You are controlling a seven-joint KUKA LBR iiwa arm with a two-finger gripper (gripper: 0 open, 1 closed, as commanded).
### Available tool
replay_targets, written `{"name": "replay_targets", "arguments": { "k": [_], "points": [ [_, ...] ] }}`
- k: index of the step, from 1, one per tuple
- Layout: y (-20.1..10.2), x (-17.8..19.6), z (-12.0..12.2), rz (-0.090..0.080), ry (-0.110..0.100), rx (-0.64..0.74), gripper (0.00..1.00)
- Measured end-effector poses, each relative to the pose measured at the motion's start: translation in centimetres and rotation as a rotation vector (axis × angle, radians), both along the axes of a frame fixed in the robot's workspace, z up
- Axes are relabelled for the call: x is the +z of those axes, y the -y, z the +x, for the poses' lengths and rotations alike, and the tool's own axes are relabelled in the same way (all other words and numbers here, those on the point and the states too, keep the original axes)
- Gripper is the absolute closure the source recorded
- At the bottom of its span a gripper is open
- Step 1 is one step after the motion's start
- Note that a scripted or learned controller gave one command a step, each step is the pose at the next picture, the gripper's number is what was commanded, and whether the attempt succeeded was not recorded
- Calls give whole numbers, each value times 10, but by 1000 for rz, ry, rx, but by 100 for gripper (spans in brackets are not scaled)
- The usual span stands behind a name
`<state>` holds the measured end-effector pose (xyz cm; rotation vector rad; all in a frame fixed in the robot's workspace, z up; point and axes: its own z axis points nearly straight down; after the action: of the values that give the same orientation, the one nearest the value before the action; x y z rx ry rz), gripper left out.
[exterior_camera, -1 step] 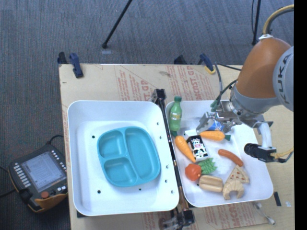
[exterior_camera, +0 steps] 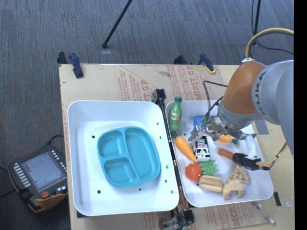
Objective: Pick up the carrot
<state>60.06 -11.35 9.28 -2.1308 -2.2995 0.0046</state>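
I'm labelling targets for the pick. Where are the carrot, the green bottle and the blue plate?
carrot (exterior_camera: 185, 148): camera view, middle of its orange body.
green bottle (exterior_camera: 175, 115): camera view, middle of its body.
blue plate (exterior_camera: 154, 153): camera view, its right rim.

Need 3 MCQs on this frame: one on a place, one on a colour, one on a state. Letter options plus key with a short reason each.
1. Where does the carrot lie?
A. in the right bin, near its left wall
B. on the blue plate
C. on the bare bench outside the bins

2. What colour is the divided plate in the left bin?
A. red
B. blue
C. yellow

3. How does the carrot stand with respect to the gripper?
A. lifted clear above the bin
B. lying in the bin, to the camera view's left of the gripper
C. set on the plate

Key:
1 A: the orange carrot rests in the right bin, just below the green bottle.
2 B: the three-compartment plate is light blue.
3 B: the carrot lies flat on the bin floor beside the gripper.
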Motion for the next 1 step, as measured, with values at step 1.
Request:
{"name": "replay_targets", "arguments": {
  "k": [1],
  "points": [
    [99, 54, 35, -3, 8, 58, 0]
  ]
}}
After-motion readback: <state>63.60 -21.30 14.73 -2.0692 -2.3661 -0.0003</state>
